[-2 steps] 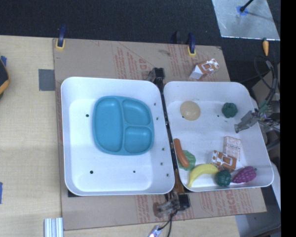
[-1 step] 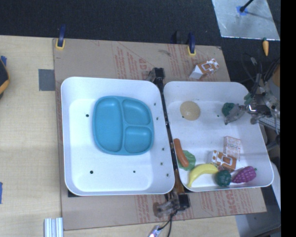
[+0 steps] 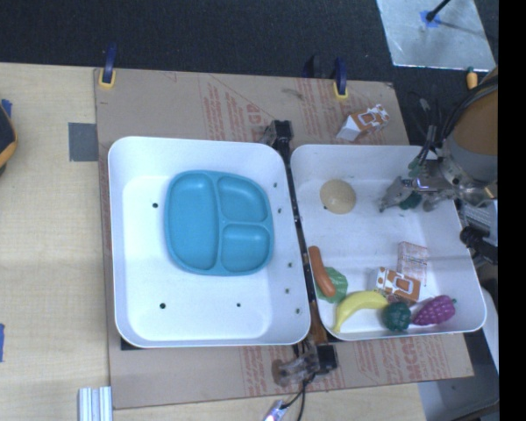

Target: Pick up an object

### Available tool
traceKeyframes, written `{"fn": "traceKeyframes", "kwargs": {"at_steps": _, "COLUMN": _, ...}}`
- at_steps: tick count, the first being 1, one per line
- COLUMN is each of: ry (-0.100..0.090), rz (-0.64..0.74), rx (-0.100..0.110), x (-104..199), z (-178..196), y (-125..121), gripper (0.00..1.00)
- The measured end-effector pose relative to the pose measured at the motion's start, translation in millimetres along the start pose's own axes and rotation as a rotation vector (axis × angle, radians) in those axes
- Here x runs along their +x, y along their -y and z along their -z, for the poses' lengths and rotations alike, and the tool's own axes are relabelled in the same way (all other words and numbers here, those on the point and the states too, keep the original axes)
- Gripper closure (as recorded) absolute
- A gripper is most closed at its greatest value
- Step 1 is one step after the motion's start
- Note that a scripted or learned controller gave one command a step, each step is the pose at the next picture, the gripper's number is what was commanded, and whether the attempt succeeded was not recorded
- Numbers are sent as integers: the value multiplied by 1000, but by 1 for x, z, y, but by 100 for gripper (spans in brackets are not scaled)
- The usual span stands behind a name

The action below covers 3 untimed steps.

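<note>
Sitting just beside the jaws (image 3: pixel 409 193), a dark green object (image 3: pixel 410 200).

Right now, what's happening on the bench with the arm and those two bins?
The arm has its gripper low over the far right part of the right bin, with something dark green at its tip; whether it is gripped is unclear. Nearby lies a tan round object. Along the near edge sit a carrot, banana, broccoli, grapes and small packets. The left bin holds a blue divided plate.
</note>
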State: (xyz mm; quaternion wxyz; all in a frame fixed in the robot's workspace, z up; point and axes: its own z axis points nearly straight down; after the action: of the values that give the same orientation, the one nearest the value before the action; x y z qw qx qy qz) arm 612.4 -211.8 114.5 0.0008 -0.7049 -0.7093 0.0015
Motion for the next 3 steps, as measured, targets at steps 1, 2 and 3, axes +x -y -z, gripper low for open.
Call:
{"fn": "traceKeyframes", "kwargs": {"at_steps": 1, "ry": -2, "rz": -2, "rx": 0, "x": 0, "z": -22, "y": -44, "gripper": 0}}
{"fn": "traceKeyframes", "kwargs": {"at_steps": 2, "ry": -1, "rz": 2, "rx": 0, "x": -1, "z": -11, "y": -44, "gripper": 100}}
{"fn": "traceKeyframes", "kwargs": {"at_steps": 3, "ry": -1, "rz": 0, "rx": 0, "x": 65, "z": -1, "y": -45, "gripper": 100}}
